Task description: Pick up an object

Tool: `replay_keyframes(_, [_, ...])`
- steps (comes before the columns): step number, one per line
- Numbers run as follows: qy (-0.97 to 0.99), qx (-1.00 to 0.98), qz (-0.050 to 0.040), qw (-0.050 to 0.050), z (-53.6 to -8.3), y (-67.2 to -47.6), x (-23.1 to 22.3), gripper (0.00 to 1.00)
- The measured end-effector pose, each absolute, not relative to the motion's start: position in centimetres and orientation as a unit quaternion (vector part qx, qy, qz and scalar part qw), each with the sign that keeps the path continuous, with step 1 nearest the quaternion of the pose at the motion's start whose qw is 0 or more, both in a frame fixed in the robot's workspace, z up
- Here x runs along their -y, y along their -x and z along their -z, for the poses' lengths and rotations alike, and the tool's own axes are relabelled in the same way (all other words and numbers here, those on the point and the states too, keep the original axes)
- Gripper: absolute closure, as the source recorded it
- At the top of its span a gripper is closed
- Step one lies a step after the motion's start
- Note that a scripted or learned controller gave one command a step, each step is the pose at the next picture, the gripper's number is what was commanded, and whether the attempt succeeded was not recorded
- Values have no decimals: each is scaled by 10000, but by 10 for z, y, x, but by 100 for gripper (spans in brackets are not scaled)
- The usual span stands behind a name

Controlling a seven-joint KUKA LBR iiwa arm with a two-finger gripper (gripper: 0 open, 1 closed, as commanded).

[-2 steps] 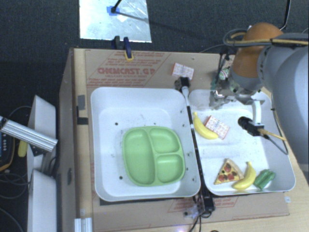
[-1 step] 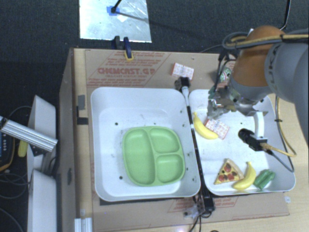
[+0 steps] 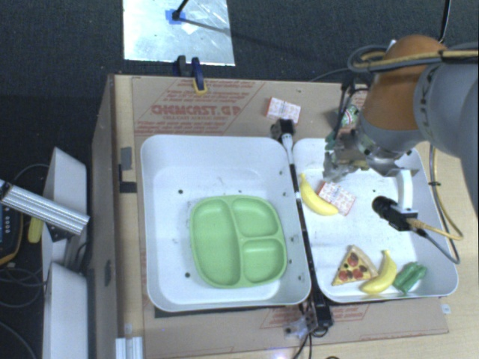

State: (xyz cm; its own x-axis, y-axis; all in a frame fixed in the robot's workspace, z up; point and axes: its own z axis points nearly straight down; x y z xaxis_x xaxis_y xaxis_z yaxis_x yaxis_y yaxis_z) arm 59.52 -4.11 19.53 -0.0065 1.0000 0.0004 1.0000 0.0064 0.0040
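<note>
Tool (image 3: 334, 167) on a grey arm hangs over the far left part of the right bin (image 3: 329, 234); I cannot tell whether it is spread or pressed together. Under it in that bin lies a red-and-white packet (image 3: 337, 198), with a banana (image 3: 315, 198) just beside it against the bin's left wall. A toy pizza slice (image 3: 353, 266), a second banana (image 3: 382, 274) and a green vegetable (image 3: 409, 276) line the bin's near edge.

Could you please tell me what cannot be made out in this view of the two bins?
In the camera view:
- Right bin: its far end is hidden under the arm.
- Packet beside the banana: print too small to read; whether the gripper touches it is unclear.
- Green item at the near corner: too blurred to identify.
</note>
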Motion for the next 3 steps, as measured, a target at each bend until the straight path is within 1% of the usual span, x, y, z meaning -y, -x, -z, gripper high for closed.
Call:
replay_keyframes(2, [-7032,-7109,-35,24,-217,-597,41,100])
replay_keyframes(3, [-7067,-7075,1,5,-193,-562,74,100])
